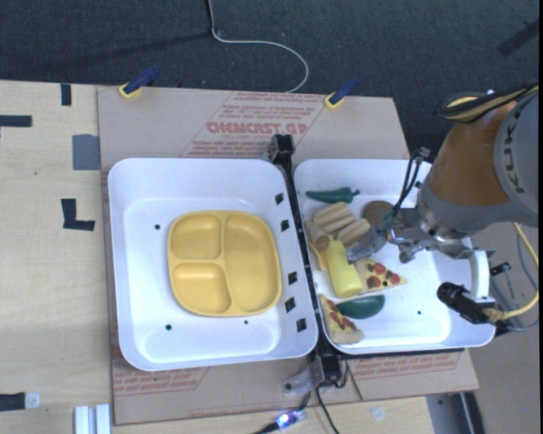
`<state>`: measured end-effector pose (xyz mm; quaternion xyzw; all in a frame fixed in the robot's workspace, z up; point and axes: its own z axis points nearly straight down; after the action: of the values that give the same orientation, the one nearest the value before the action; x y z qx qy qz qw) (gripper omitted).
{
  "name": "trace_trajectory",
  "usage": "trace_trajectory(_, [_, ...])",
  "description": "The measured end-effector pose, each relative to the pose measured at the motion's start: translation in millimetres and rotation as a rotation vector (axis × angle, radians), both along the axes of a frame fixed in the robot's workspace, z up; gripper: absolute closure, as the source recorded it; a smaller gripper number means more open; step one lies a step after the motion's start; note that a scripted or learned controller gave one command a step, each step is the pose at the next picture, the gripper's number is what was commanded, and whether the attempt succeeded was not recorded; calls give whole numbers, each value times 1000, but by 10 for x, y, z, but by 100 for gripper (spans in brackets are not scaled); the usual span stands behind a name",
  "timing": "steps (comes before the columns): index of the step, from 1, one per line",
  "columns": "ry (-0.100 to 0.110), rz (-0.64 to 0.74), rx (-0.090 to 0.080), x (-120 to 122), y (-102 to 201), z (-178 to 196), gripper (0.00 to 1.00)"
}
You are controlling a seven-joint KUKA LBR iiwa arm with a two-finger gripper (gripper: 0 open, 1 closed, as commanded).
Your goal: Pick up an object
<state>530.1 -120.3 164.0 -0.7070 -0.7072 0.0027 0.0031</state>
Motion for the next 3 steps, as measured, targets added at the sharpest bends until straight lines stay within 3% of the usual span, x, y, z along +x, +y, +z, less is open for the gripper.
trace_trajectory(1, [-1, 0, 0, -78, -62, -586, 0])
trace_trajectory(2, [-11, 1, -2, -61, -59, -773, 0])
trace_trajectory(3, [-22, 2, -2, -24, -58, -618, 100])
